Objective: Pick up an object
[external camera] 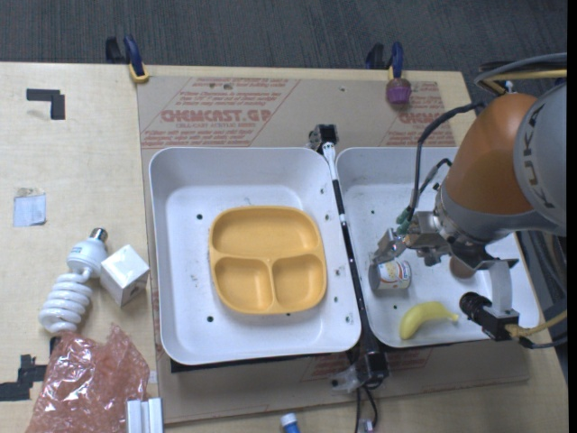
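Gripper (394, 253) over right bin (361, 188) — finger state cannot be told.
Small can (394, 275) directly beneath; banana (425, 317) nearer; yellow tray (268, 259) in left bin (176, 242).

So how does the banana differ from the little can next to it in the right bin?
The banana is yellow, curved and long, lying flat; the can is short, cylindrical and mostly white with a darker top. The gripper hangs right over the can, while the banana lies apart, nearer the bin's front edge. Both rest on the right bin's floor, close together.
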`<state>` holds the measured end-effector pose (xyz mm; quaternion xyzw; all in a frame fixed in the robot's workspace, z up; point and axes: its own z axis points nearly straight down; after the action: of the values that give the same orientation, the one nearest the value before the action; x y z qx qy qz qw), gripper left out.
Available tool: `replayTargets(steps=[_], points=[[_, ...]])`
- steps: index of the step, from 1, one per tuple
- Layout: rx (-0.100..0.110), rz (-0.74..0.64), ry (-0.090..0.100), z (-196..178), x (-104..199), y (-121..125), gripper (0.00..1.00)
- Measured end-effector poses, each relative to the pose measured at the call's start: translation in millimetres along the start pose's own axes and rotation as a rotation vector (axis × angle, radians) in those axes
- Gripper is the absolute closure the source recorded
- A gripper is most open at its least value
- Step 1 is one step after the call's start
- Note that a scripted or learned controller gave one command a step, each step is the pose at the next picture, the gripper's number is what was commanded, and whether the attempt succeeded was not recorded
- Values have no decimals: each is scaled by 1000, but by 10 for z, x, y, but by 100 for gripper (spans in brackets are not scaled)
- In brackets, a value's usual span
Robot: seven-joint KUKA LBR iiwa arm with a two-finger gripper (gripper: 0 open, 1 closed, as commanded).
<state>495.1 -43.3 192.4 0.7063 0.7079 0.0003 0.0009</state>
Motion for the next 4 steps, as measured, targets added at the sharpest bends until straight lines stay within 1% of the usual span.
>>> replayTargets(steps=[1,2,3,4], points=[[2,4,1,1003,-550,-181,0],[0,5,0,904,-554,-167,100],[0,0,0,0,134,191,100],[0,0,0,0,133,191,0]])
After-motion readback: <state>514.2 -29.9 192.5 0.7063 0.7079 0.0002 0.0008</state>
